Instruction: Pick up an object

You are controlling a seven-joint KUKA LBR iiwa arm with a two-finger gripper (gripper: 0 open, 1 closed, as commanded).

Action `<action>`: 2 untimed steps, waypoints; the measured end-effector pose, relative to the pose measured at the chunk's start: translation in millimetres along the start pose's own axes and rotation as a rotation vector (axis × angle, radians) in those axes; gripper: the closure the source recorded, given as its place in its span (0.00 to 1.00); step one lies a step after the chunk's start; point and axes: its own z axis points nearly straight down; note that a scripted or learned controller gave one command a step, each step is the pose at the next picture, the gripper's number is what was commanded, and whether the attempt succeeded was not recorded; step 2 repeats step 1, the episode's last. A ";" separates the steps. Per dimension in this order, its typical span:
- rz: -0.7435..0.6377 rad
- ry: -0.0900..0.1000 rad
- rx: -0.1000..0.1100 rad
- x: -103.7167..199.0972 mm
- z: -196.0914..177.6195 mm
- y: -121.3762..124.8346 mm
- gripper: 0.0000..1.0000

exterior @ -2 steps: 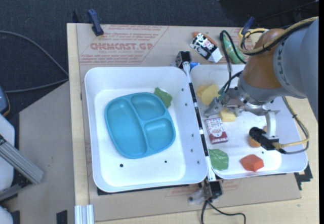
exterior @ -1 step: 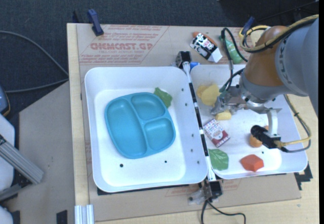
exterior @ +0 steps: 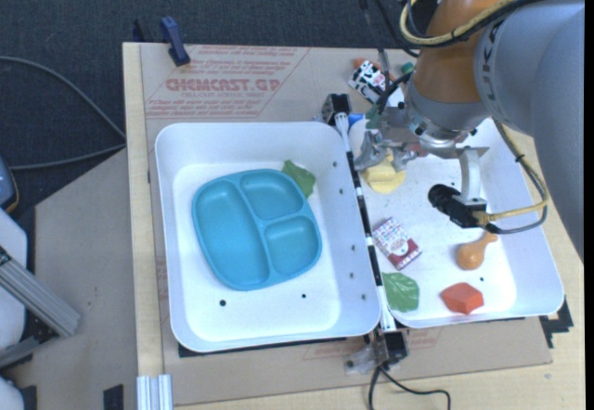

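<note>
My gripper (exterior: 384, 158) hangs low over the far left corner of the right bin (exterior: 529, 241). Directly beneath its tip lies a pale yellow rounded object (exterior: 384, 180), partly covered by the gripper. Further toward the front of this bin lie a red-and-white small box (exterior: 395, 243), a green soft piece (exterior: 401, 290), a red block (exterior: 462, 298) and an orange pear-shaped object (exterior: 473, 252). Whether the yellow object is held I cannot see.
The left bin (exterior: 176, 158) holds a blue divided plate (exterior: 255, 227) with a green leafy piece (exterior: 300, 177) at its far right corner. A black-and-white patterned item (exterior: 368, 78) and a blue clamp (exterior: 174, 40) sit on the board behind the bins.
</note>
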 end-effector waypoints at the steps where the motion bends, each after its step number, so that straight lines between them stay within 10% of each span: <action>1: 0.001 0.000 0.004 55.8 -40.8 -41.9 1.00; 2: 0.001 0.000 0.004 55.8 -40.8 -41.9 1.00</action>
